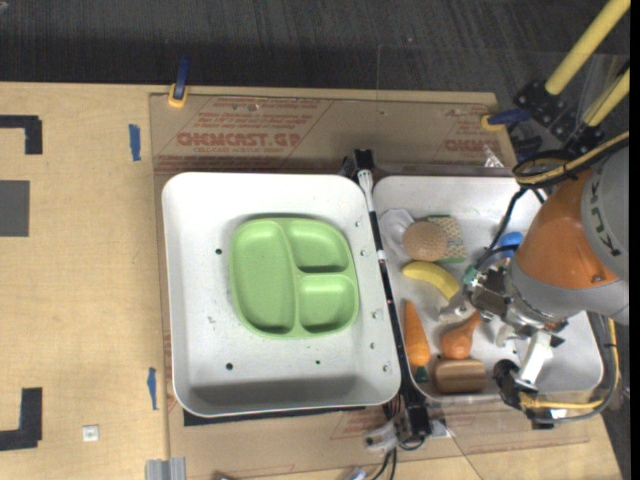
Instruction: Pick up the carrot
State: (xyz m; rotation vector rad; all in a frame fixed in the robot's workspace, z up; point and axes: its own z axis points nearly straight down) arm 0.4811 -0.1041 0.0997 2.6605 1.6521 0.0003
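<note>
Carrot lay in our right bin beside the pincer, whose opening we couldn't tell.

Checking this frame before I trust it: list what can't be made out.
- Tool: finger state unclear in the camera view, hidden under the arm's wrist.
- Right bin: its right part is covered by the arm.
- Orange item beside the carrot: top overlapped by the tool, identity unclear.

A divided plate sat in the left bin. In the right bin, the carrot lay along the left wall, a banana just behind it.
</note>
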